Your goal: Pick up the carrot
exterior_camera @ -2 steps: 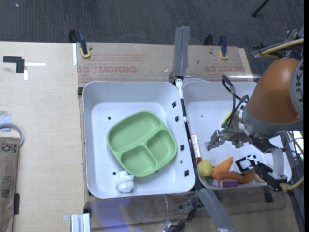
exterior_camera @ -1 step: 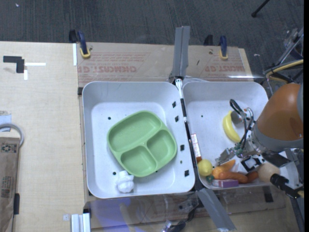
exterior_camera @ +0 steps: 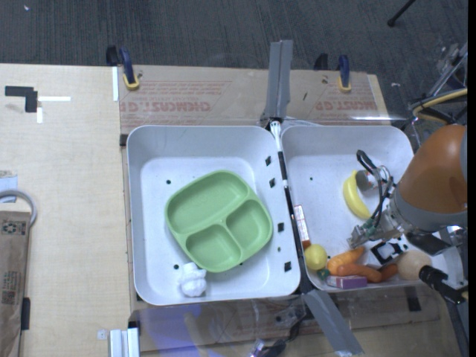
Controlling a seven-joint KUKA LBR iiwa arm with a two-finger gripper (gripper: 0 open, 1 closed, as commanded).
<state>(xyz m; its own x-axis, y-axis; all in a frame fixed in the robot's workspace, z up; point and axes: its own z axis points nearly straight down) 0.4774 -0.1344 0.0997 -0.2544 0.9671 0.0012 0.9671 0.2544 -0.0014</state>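
Arm leans in from the right, gripper [exterior_camera: 370, 234] low in the right bin [exterior_camera: 327, 151], just above the carrot [exterior_camera: 349, 262] at lower right; jaw state unclear. Banana [exterior_camera: 354, 194], lemon [exterior_camera: 316, 256] nearby. Left bin [exterior_camera: 149, 199] holds a green tray [exterior_camera: 218, 220].

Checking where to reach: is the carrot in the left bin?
No, the carrot lies in the right bin, beside the lemon.

A pale green divided plate [exterior_camera: 218, 222] is seen in the white left bin [exterior_camera: 141, 199]. An orange carrot [exterior_camera: 355, 262], a yellow lemon [exterior_camera: 315, 256] and a yellow banana [exterior_camera: 354, 195] are pictured in the white right bin [exterior_camera: 320, 162], beside the grey, orange-banded arm [exterior_camera: 439, 177].
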